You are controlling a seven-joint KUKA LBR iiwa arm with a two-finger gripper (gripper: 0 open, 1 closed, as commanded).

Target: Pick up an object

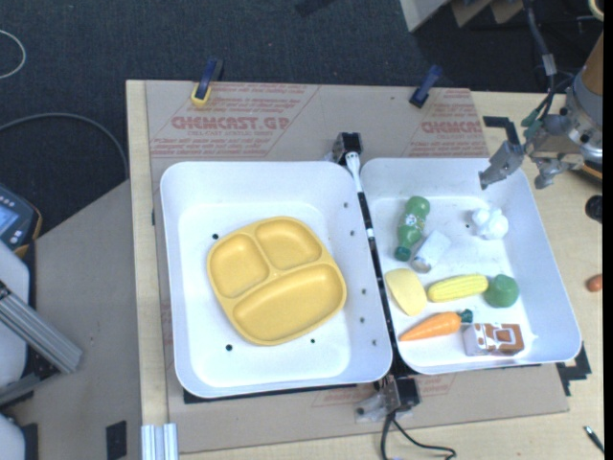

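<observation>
The gripper (522,161) is seen released and unladen above the right bin's (546,257) far rim, presumably staged for descent toward the toy food.

The arm reaches in from the right, its wrist sitting high over the far right corner of the right bin (546,247). The gripper (522,166) hangs above that corner's rim, its two grey fingers (500,166) spread apart and pointing down and toward the left. Nothing sits between them, and they touch nothing.
</observation>
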